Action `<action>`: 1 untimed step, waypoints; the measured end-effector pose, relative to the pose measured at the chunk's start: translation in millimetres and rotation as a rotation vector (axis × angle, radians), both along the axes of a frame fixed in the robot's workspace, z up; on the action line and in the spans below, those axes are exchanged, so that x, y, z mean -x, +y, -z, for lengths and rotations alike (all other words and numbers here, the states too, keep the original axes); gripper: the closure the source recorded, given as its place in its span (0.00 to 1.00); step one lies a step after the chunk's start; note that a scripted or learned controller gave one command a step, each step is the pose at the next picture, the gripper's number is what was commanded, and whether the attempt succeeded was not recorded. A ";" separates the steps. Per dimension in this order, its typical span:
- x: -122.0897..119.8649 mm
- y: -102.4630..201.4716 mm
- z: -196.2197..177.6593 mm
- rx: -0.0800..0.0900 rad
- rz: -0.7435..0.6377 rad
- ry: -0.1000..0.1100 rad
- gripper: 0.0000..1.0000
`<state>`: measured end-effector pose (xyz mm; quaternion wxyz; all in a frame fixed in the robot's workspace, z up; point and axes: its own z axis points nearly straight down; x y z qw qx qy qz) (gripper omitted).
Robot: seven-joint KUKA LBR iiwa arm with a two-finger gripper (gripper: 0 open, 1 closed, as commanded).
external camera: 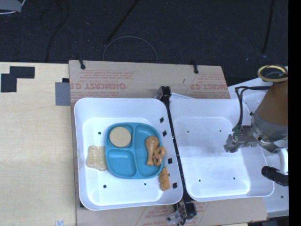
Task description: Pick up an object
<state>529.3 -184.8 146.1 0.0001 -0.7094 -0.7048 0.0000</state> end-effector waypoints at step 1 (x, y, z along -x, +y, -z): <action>-8.6 -6.7 -56.5 0.001 -0.008 -0.003 1.00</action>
